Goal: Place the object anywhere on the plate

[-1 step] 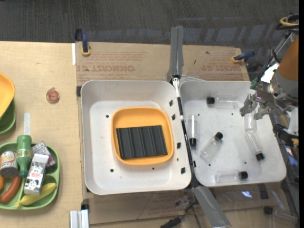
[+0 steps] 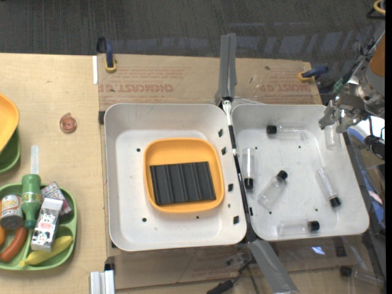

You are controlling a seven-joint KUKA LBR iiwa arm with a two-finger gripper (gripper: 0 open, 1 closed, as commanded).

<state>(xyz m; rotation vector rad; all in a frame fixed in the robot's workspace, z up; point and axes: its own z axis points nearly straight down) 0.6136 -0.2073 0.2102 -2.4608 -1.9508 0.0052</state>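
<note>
Broadly, wooden bench point(image 2: 55, 90) under everything, stretching far off to the view's left of the gripper point(image 2: 335, 120). Bears two white bins side by side: right bin point(image 2: 361, 216) directly beneath and beside the gripper, left bin point(image 2: 122, 225) well apart from it, across the central divide.

Sits in the left bin, well away from the gripper: orange plate point(image 2: 182, 149) with a dark ridged insert point(image 2: 184, 183) on its middle.

Lies farthest from the gripper, at the bench's far left edge: green tray point(image 2: 67, 241) of toy food.

Hangs over the right bin's upper right corner, at its rim. Open or closed: cannot tell.

Lie scattered in the right bin, clear with black caps: one vial point(image 2: 332, 138) just below the gripper, contact unclear; second vial point(image 2: 280, 129) near, toward the plate side; third vial point(image 2: 328, 188) below, near the bin's right wall; fourth vial point(image 2: 273, 187) and fifth vial point(image 2: 248, 167) farther toward the divide; sixth vial point(image 2: 300, 227) along the bin's near edge. Rest all apart from the plate.
</note>
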